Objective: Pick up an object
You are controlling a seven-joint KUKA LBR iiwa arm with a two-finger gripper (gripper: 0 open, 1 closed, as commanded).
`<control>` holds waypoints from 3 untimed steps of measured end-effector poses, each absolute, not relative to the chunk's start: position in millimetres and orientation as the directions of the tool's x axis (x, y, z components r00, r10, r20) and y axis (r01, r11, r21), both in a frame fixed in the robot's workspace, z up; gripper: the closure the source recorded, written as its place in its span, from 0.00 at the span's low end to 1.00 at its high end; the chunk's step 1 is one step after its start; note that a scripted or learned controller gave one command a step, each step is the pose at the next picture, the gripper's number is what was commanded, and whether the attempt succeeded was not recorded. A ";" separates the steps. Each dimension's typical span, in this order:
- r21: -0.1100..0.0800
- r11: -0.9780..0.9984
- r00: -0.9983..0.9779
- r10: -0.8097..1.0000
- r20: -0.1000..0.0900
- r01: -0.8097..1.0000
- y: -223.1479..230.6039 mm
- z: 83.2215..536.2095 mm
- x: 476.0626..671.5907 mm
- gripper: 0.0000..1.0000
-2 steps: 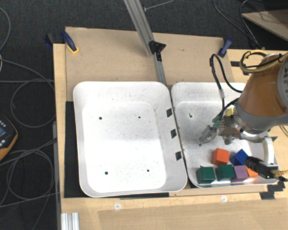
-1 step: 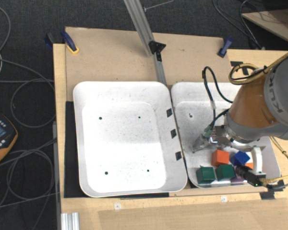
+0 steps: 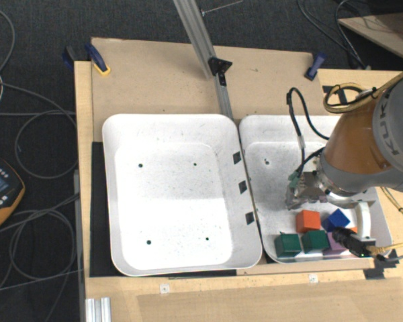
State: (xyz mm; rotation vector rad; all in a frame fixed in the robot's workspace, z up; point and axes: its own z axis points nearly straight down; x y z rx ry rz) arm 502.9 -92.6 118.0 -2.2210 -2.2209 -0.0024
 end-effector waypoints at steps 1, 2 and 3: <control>0.007 0.001 -0.001 1.000 -0.002 1.000 -103.1 171.9 506.5 1.00; 0.007 0.002 -0.002 1.000 -0.001 1.000 -98.7 218.5 502.1 1.00; 0.007 0.002 -0.002 1.000 -0.001 1.000 -98.7 262.1 503.8 1.00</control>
